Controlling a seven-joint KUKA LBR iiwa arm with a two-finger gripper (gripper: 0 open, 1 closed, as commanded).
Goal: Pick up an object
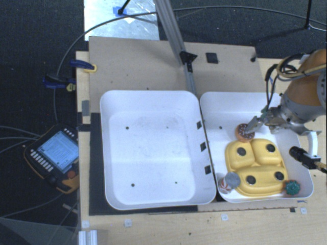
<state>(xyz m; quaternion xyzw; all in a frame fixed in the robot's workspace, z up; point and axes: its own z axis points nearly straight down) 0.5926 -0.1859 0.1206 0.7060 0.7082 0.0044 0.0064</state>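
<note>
Gripper [249, 130] down at small brown round object [242, 132] in right bin [217, 106]; grip state unclear, perhaps touching. Nothing lifted yet.

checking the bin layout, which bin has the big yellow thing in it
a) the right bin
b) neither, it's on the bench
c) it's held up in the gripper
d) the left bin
a: the yellow thing lies on the floor of the right bin, below the gripper, with a small teal object at its lower right corner.
</note>
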